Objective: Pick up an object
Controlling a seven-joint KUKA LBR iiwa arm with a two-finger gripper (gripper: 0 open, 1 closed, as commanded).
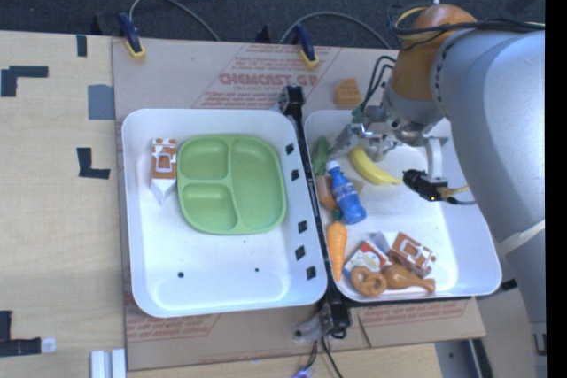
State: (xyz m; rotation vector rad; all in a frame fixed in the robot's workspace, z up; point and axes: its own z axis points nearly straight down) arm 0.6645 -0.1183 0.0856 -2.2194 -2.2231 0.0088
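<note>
The gripper (pixel 376 140) hangs low over the far part of the right bin (pixel 469 230), just above the banana (pixel 373 168), which lies slantwise near the bin's far left corner. Whether the jaws are open or shut cannot be told from here, and nothing can be seen held in them. The banana looks the likeliest thing to take: probably light, smooth and a little slippery, curved, stiff enough to bear a squeeze, best taken across its thick middle so it does not swing. Just beside it, toward the bin's left wall, lies a blue bottle (pixel 346 197) with a white cap, likely light and round enough to roll from a poor pinch; a green item (pixel 320 154) sits against the wall at the far end, and a carrot (pixel 337 249) lies along the wall nearer the front. At the front edge, a pretzel (pixel 369 281), a drumstick (pixel 410 280) and small packets (pixel 412 253) crowd together. The bottle's closeness leaves little room on the banana's left side. In the left bin (pixel 146 279) lie a green tray (pixel 232 183) and a small box (pixel 163 164) by its left edge. An orange block (pixel 347 91) rests on the cardboard (pixel 221 75) beyond the bins.
</note>
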